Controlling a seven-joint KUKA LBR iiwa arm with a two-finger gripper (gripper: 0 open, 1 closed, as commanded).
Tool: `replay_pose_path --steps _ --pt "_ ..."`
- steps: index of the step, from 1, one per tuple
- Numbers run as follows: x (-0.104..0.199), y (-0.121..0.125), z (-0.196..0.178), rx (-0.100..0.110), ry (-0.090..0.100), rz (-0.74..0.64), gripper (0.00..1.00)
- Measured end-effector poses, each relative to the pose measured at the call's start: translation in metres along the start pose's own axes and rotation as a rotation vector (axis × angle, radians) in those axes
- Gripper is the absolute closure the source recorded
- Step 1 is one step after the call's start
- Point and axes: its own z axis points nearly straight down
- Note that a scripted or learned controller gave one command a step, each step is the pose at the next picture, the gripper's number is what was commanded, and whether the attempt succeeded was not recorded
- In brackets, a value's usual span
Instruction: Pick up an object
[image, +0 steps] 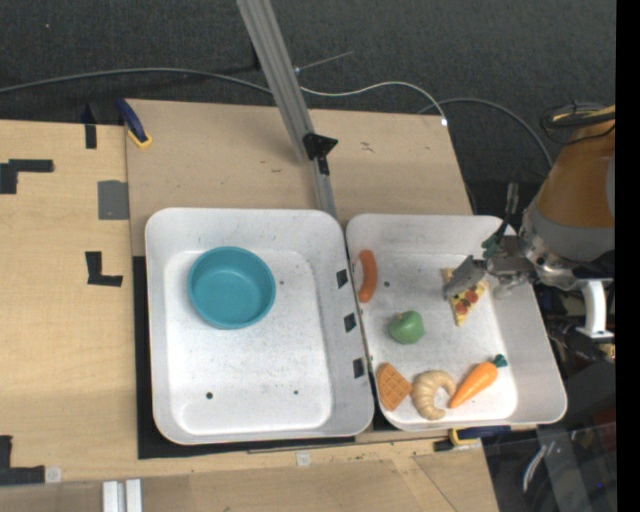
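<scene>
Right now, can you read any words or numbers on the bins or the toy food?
No words, numbers or signs can be read.
The blue bowl, the left bin and the right bin are plain.
The carrot, green apple and croissant carry no labels.

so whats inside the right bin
In the right bin: a sausage, a green apple, a waffle, a croissant, a carrot and a pizza slice partly covered by the gripper. The floor under the gripper is hidden.
</scene>
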Motion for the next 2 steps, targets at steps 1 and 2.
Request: replay_pose_path --steps 1,2 --pt "0.000 0.000 0.000 0.000 0.000 0.000 0.00" --pt "0.008 0.005 0.050 0.005 0.000 0.001 0.00"
